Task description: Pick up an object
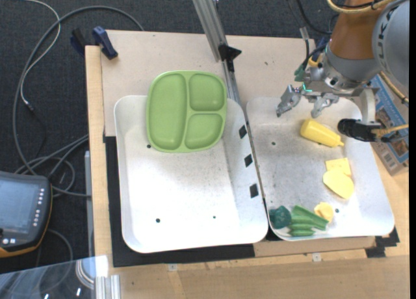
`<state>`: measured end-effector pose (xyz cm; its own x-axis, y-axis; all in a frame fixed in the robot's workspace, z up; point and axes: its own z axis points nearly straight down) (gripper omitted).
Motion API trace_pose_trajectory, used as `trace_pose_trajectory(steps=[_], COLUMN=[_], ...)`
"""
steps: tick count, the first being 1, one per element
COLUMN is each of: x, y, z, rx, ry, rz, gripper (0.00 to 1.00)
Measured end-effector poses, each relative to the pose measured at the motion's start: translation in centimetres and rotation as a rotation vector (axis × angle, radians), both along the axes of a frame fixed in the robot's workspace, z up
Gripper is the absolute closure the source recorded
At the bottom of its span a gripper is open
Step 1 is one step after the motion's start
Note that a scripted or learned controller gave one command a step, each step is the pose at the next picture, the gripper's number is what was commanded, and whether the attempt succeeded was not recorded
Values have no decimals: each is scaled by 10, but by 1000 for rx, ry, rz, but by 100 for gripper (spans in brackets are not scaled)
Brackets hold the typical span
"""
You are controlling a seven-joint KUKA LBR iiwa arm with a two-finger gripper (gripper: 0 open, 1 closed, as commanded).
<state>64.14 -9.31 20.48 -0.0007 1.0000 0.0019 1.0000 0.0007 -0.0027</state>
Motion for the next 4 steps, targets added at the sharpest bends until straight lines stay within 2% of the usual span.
trace_pose_trajectory(steps=[1, 2, 3, 4], x=[-32, -30, -31, -30], y=[81, 76, 76, 76], z=[-13, -1, -1, 10], rx=[3, 0, 0, 1], ry=[3, -3, -2, -5], rz=[8, 0, 0, 0], gripper=[0, 100, 0, 100])
